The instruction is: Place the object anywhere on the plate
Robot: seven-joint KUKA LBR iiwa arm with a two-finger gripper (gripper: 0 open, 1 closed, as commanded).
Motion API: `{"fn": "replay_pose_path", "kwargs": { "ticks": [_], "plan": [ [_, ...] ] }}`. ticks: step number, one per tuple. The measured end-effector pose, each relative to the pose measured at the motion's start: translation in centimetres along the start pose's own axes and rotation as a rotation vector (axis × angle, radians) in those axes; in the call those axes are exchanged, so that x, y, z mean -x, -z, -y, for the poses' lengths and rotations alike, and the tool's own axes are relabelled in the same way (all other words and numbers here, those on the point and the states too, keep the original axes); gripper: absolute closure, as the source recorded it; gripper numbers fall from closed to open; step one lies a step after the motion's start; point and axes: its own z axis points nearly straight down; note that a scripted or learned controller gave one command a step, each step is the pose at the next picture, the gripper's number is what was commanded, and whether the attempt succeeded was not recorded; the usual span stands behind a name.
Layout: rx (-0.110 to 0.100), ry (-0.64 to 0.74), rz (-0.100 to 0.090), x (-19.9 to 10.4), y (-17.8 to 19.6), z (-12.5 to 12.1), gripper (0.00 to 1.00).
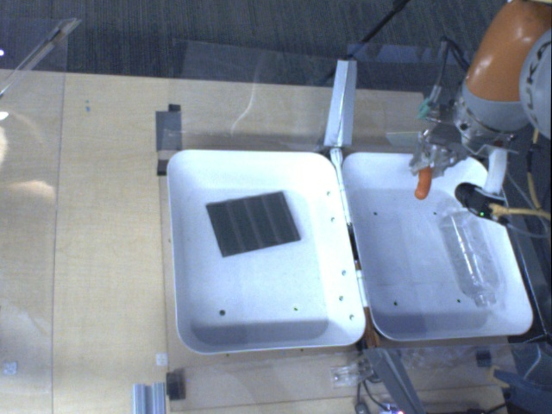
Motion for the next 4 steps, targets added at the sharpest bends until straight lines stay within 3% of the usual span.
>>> {"fn": "replay_pose_path", "kwargs": {
  "ticks": [1, 2, 3, 4],
  "plan": [
    [0.002, -0.214, -0.001, -3.2, 5.4, -3.4, 1.0],
    [0.004, -0.316, -0.003, -8.1, 15.3, -2.3, 1.0],
    [0.002, -0.504, -0.001, -6.7, 19.0, -2.6, 1.0],
    [-0.001, -0.376, -0.001, -7.6, 17.0, -2.0, 1.0]
  ]
}}
